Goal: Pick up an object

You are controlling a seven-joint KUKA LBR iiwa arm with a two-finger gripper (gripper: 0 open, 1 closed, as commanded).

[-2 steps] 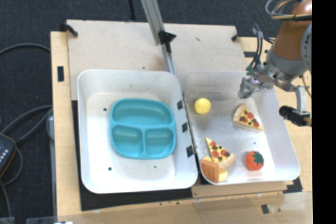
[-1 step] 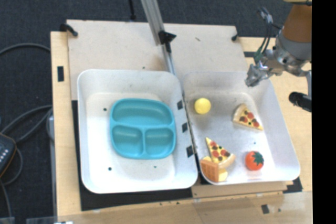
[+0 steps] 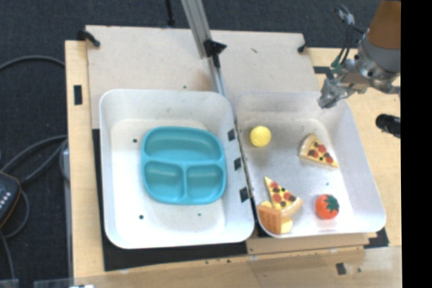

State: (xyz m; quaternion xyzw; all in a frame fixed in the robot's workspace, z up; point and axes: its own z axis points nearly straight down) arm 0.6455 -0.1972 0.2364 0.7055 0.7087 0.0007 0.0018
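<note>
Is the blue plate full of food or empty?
Empty. The blue plate in the left bin shows bare compartments; the toy food lies in the right bin.

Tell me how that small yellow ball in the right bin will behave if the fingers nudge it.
The small yellow ball looks round and smooth, so it will probably roll away. It lies apart from the pizza-slice toy, on the flat floor of the right white bin, so nothing nearby would stop it. It is probably light.
</note>
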